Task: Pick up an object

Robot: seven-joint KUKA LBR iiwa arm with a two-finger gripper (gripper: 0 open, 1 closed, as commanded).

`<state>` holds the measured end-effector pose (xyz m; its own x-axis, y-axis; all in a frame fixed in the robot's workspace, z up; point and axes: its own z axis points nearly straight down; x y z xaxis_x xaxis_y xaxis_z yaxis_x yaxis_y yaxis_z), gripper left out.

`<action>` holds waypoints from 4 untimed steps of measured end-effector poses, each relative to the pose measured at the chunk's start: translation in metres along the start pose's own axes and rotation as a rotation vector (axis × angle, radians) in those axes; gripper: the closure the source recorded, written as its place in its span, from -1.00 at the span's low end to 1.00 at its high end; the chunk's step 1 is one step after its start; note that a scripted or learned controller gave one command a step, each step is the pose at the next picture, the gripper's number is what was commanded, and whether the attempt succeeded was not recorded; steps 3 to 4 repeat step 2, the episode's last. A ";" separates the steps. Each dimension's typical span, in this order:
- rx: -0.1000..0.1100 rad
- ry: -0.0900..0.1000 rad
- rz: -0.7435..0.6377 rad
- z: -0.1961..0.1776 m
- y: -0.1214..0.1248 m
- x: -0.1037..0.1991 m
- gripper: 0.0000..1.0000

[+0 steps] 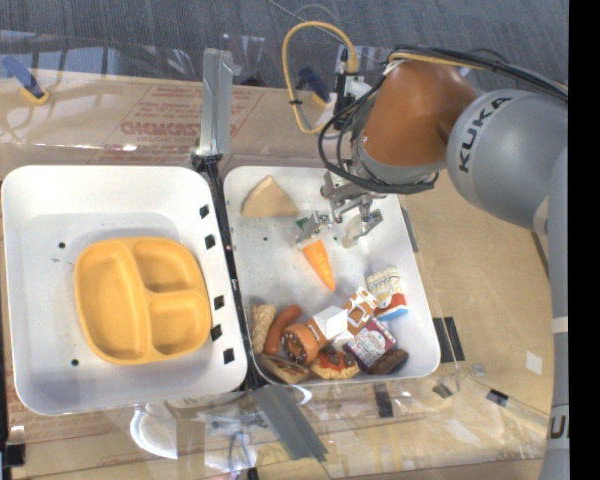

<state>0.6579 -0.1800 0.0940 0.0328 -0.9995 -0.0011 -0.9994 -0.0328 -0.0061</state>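
My gripper (338, 222) hangs over the upper middle of the right bin (417, 268), fingers spread and open with nothing between them. An orange toy carrot (319, 263) lies just below it, its green top close to the left fingertip (313, 226). A tan wedge-shaped piece (266, 199) rests to the gripper's left, near the bin's top left corner. Several toy foods and small cartons (372, 313) are piled along the bin's near side, among them a red sausage (280, 328).
The left bin (40, 208) holds a yellow divided plate (140, 296). A grey divider bar (216, 103) stands above the gap between the bins. The arm's orange band (415, 113) and cables hang over the right bin's far edge.
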 end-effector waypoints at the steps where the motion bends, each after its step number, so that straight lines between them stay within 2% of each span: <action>1: 0.014 0.003 0.000 -0.019 -0.005 0.001 1.00; 2: 0.007 0.002 0.105 -0.140 -0.005 -0.055 1.00; 4: 0.007 0.002 0.105 -0.140 -0.005 -0.055 1.00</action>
